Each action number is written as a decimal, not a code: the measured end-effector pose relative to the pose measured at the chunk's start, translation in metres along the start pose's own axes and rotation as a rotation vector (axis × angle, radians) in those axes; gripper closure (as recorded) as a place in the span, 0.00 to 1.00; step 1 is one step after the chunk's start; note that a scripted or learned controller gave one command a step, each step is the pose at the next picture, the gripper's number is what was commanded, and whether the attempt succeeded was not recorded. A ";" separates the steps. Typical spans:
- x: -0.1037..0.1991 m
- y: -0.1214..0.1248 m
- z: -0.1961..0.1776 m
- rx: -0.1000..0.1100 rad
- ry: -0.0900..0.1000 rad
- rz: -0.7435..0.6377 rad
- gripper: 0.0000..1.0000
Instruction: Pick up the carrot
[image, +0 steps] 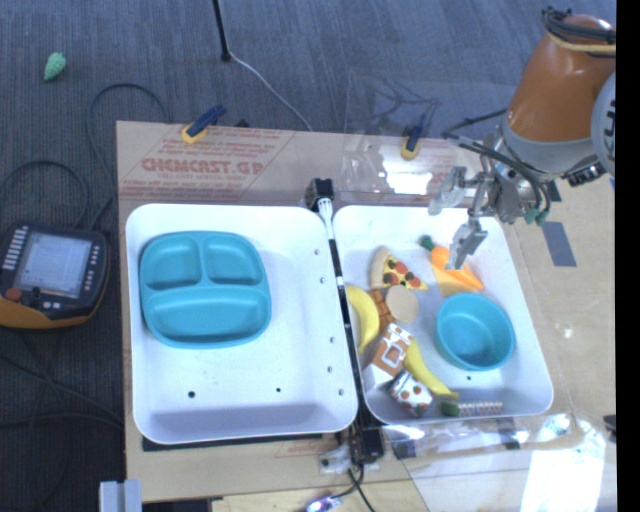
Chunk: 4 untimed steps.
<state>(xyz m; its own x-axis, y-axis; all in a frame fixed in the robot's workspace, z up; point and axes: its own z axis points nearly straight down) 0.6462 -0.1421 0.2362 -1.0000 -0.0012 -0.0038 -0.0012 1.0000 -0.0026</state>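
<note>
The carrot (458, 277), orange with a small green top, lies at the back of the right bin (530, 300), just behind the blue bowl (475, 333). My gripper (456, 220) hangs over the bin's far edge, right above the carrot. Its lower finger (467, 243) points down at the carrot's thick end. The fingers stand apart, and nothing is held between them.
The right bin also holds a pizza slice (393, 270), two bananas (362, 312), a round biscuit (403, 303) and several small toy foods near the front. A blue divided plate (203, 285) sits in the left bin (150, 400). A teach pendant (50, 275) lies off the bench at left.
</note>
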 end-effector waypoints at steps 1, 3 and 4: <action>0.015 -0.011 0.119 -0.004 0.014 0.045 0.00; 0.079 -0.023 0.141 -0.003 -0.006 -0.288 1.00; 0.077 -0.022 0.130 -0.002 -0.011 -0.288 1.00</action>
<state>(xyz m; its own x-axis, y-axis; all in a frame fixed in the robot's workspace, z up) 0.5702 -0.1644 0.1059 -0.9582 -0.2856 -0.0138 -0.2856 0.9583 -0.0035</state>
